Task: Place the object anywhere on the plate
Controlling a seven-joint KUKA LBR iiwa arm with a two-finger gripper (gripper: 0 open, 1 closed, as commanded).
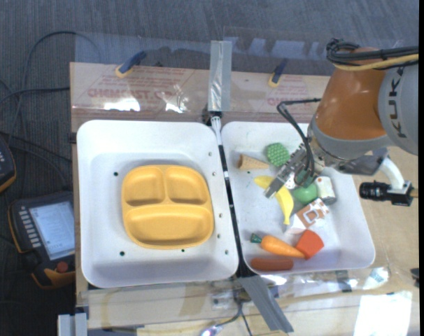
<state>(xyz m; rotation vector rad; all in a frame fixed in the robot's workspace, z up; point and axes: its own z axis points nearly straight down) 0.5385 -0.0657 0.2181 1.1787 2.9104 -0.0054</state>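
A yellow divided plate (168, 204) lies in the middle of the left bin (100, 152). The right bin (359, 236) holds several toy foods: a yellow banana (286, 204), a cone (251, 162), a green leafy piece (276, 152), a green round piece (308, 192), a carrot (280, 246), a red sausage (271, 264), an orange-red block (310, 243) and a small white carton (313, 215). My gripper (285, 180) hangs low over the top end of the banana, angled down to the left. Nothing visibly sits in its grasp.
The ridge between the two bins (226, 187) lies between the gripper and the plate. The arm's orange band (352, 107) covers the right bin's back right corner. A black cable (289, 114) loops beside the wrist. Handheld controllers (44, 229) sit left of the bench.
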